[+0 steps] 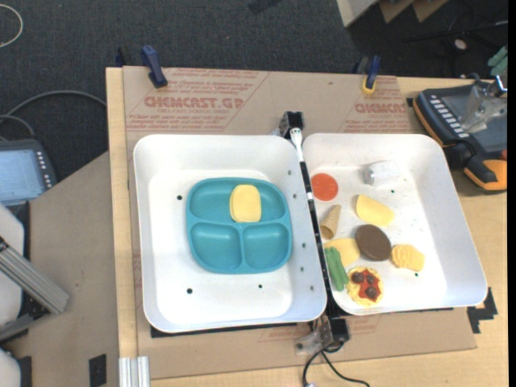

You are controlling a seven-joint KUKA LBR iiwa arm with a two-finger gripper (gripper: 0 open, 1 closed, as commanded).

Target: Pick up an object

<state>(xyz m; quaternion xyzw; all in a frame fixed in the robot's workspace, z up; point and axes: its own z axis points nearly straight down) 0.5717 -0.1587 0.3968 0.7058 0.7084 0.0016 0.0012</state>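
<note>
The right bin (435, 168) holds several toy food pieces. An orange-red disc (325, 186) lies near its left wall, with a tan cone (330, 220) just below it. A white block (380, 171) sits towards the back. Around the middle lie a pale yellow wedge (374, 210) and a brown oval (373, 242), and a ridged yellow piece (408, 256) lies to the oval's right. A green pod (334, 268) and a small pizza-like piece (366, 285) lie at the front. In the left bin (157, 216) a teal divided plate (239, 252) carries a yellow oval (246, 203).
A black clip and cable (293, 124) sit at the back where the two bins meet. Blue clamps (153, 64) hold the cardboard base at the rear. A handheld controller (459, 119) lies on the bench to the right of the bins.
</note>
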